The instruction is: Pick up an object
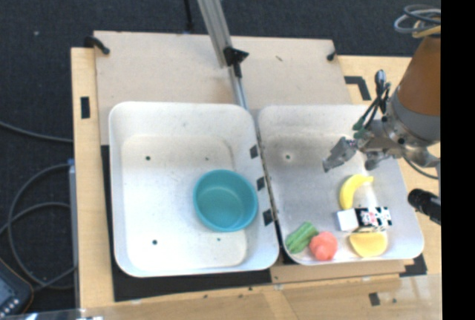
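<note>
- Risk first: you have the gripper (343, 153) hanging over bare floor in the right bin (297, 134), beside the clutter rather than above it. I judge that a straight descent from here would close on nothing.
- Crowding is your next worry. The banana (352, 190), the small white bottle (365, 199) with its black-and-white label (375, 217), and the yellow wedge (368, 243) lie touching or nearly so near the bin's front right corner. A reach into that knot could nudge one piece aside or catch two at once.
- Rounded pieces may slip: the red ball-like thing (323, 246) and the green pepper-like thing (300, 237) sit just beside each other against the front wall, where a finger could strike the rim before it closes.
- Claw state: you cannot read it here. The grey end of the arm is seen at a slant and nothing shows between its tips, so I cannot tell whether it is released or clenched, and I see no object held.
- Task's thing: no single target is named; every candidate in the right bin lies in its front right part, below and to the right of the gripper.
- Left bin (141, 133): it holds one teal bowl (225, 200), upright, toward the front right, well apart from the arm.
</note>
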